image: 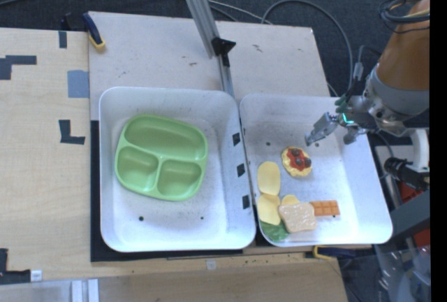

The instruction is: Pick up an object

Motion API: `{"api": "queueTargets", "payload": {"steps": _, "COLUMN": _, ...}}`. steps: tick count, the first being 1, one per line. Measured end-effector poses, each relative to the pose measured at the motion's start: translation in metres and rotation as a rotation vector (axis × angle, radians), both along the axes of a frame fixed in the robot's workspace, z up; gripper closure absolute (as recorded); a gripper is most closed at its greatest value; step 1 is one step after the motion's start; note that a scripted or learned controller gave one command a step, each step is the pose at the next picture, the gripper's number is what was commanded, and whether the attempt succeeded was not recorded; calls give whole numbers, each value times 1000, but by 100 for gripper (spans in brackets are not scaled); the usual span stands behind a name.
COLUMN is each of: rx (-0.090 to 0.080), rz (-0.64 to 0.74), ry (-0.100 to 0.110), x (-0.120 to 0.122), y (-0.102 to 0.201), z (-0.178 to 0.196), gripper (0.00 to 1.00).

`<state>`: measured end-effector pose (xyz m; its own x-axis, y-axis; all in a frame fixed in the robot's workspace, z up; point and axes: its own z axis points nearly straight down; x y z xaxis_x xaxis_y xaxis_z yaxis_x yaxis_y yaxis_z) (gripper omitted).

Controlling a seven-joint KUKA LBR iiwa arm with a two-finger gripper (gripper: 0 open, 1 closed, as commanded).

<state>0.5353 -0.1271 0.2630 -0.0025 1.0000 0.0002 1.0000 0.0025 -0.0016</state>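
Risk, judged from layout: food crowded at near edge of right bin (363, 175). Yellow slices (269, 178), toast (299, 218), orange wafer (325, 208) touching or just beside each other, so likely to snag two at once or shove one under another. Flat pieces lying low on bin floor, easy to close above and come up with nothing. Slices close to bin's left wall, so possible wall strike on descent. Pizza (297, 161) lying apart from the rest, likely safest pick.

Claw (320, 131) hanging over right bin, up and right of pizza, near but not touching. Fingers slightly parted, narrow gap, nothing between them. Pile of slices and toast further toward near edge, well apart from claw. Green tray (162, 157) in left bin (112, 175), far left of claw, across divider.
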Motion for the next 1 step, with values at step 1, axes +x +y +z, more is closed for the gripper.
{"api": "queueTargets", "payload": {"steps": 1, "rx": 0, "rz": -1, "ry": 4, "x": -3, "y": -1, "z": -44, "gripper": 0}}
